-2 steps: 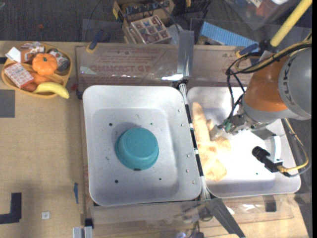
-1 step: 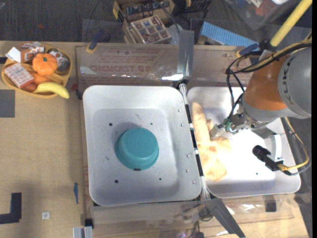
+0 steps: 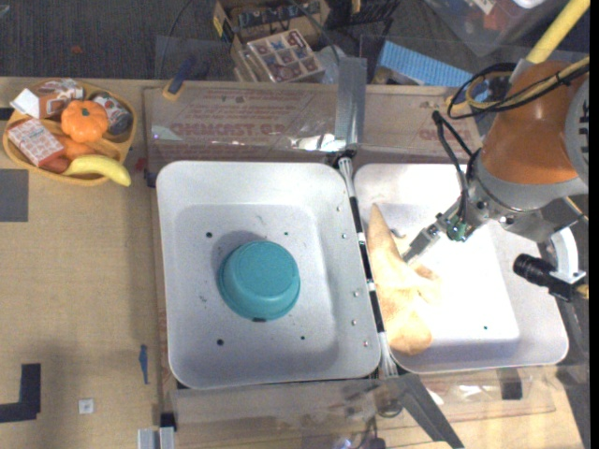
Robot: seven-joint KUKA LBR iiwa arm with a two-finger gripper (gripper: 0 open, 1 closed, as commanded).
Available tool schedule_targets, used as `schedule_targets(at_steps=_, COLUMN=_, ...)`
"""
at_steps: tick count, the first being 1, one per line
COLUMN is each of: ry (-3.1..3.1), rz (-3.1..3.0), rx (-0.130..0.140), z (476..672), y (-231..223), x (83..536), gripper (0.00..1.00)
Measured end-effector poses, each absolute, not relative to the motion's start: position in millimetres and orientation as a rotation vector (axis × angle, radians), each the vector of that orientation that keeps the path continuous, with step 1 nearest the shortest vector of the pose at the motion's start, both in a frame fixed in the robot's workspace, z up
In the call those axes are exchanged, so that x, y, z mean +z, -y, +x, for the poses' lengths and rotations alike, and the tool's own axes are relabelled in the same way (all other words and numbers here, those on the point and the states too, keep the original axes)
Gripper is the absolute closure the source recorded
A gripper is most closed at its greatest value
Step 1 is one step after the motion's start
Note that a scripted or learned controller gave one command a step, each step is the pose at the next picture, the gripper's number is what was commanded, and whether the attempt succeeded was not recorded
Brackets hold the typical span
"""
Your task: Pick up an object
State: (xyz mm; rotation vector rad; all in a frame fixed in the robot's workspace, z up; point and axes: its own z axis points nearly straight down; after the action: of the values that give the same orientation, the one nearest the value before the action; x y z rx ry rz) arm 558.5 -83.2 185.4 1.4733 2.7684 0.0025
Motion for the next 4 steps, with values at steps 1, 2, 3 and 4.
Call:
schedule_targets(at_steps=1, ry=-2.805, rz=1.383, rx=0.007, z=570.3, y=143.1, x=91.5, gripper=0.0)
schedule_targets(at_steps=2, ry=-2.822, rz=1.344, rx=0.006, z=615.0, y=117.1, x=91.7, gripper=0.0)
schedule_targets(at_steps=3, ry=-2.671, rz=1.638, rx=0.003, z=662.2, y=129.0, x=90.4, gripper=0.0)
schedule_targets(at_steps=4, ry=-2.765, rz=1.488, rx=-0.018, z=664.6, y=116.3, x=90.2, gripper=0.0)
